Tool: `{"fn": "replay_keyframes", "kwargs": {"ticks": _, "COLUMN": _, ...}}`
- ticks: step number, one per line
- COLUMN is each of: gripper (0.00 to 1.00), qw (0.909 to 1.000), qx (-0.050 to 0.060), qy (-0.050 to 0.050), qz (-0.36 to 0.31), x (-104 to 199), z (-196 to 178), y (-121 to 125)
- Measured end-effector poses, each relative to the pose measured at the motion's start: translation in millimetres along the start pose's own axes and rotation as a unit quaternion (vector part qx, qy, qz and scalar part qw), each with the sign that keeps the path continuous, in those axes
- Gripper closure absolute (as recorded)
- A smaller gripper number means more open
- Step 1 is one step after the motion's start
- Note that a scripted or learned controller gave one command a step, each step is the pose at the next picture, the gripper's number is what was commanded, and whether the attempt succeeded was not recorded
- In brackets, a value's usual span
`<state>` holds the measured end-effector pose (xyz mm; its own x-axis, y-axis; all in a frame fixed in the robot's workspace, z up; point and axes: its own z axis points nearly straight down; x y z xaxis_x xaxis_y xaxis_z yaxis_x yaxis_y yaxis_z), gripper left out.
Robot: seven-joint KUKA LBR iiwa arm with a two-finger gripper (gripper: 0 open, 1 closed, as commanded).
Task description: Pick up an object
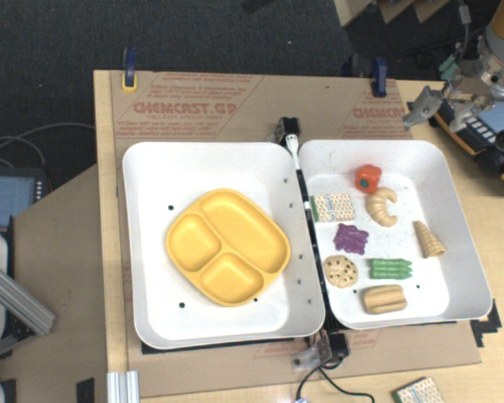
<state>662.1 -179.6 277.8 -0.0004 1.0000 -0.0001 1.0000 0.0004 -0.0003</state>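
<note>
Claw [422, 106], grip state unclear, beyond right bin [454, 183]; orange pepper [368, 177] well apart inside.

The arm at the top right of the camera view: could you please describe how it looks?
Little of the arm is in frame. An orange band tops a pale grey, rounded wrist section. Below it sit silvery metal fittings, with a grey bracket-like piece jutting left towards the bench corner. A thin dark cable runs down to it from above. No markings can be made out.
</note>
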Motion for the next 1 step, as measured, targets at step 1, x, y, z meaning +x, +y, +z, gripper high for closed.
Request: {"fn": "replay_keyframes", "kwargs": {"ticks": 1, "gripper": 0.00, "qw": 1.0000, "qx": 0.008, "qy": 0.003, "qz": -0.001, "x": 21.8, "z": 162.9, "y": 0.5}}
